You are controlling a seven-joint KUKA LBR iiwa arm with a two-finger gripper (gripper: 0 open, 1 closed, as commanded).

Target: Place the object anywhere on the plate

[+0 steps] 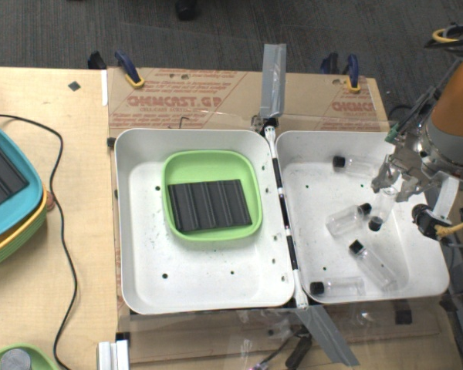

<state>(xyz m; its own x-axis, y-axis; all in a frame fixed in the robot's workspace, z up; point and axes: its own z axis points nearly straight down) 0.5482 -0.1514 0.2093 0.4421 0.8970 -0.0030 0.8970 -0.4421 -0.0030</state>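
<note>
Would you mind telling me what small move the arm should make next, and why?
Probably lower the gripper onto the clear vial lying just below and left of it. The gripper hangs over the right bin with nothing visibly between its fingers, while the green plate sits in the left bin with only a dark ridged mat on it.

The robot arm comes in from the right side. Its orange band sits up high, and its gripper points down and left, low on that side.
</note>
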